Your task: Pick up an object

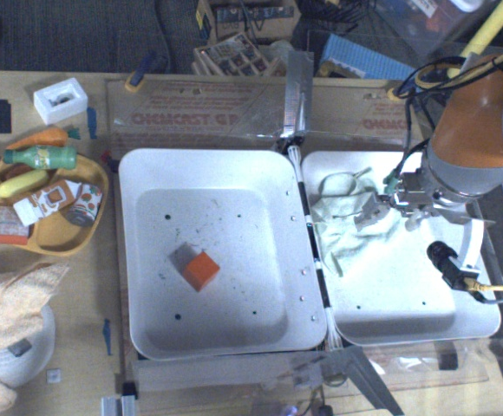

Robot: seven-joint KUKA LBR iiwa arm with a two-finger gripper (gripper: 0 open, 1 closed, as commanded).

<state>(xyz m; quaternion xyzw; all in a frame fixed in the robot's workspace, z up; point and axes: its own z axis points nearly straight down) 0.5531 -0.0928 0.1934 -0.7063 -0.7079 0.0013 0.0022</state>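
Orange block [203, 270] lies alone in the left bin [147, 189], a little left of centre and toward the near side, one corner turned up; a grey shadow or smudge just beside it on the upper left. Right bin [425, 319] holds a crumpled pale cloth [349, 232] in its far-left part, against the divider. Arm [473, 137] enters from the right, orange band above the wrist. Gripper [388, 208] sits low over the cloth's right edge; whether it is open or closed cannot be told. On the desk [87, 319], well left of both bins, a yellow bowl [65, 237] of toy food.
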